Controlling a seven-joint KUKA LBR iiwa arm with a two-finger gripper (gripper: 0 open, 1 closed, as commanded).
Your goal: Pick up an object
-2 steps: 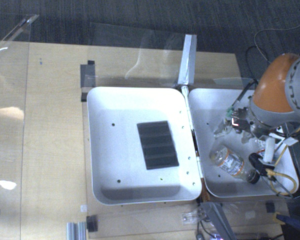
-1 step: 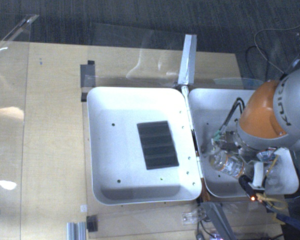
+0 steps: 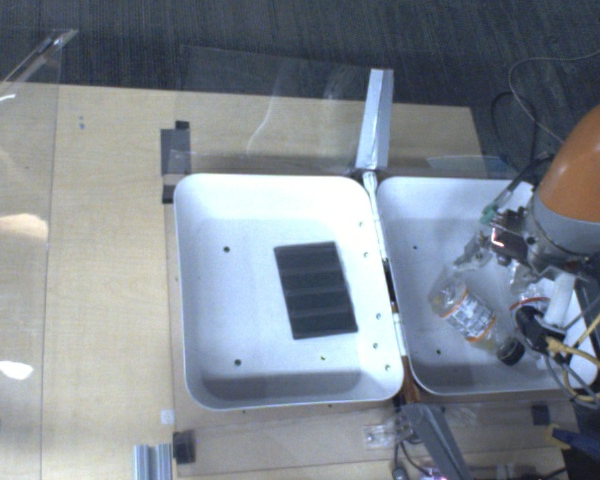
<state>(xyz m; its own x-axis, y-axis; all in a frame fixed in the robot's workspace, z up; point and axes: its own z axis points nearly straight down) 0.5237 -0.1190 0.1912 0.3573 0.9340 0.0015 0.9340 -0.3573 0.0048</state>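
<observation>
A black ribbed rectangular pad [image 3: 316,289] lies flat in the middle of the left bin [image 3: 205,268]. In the right bin [image 3: 420,218] a clear, crumpled plastic item [image 3: 462,309] rests near the front, with a small dark piece [image 3: 509,353] just to its right. My gripper [image 3: 488,250] reaches in from the right and hovers over the right bin, just above and behind the clear item. The wrist body and cables cover its tip.
A metal post [image 3: 375,118] stands behind the seam between the two bins. Yellow and white cables [image 3: 570,353] hang off the wrist over the right bin's front right corner. A clear sheet [image 3: 20,228] covers the bench on the left.
</observation>
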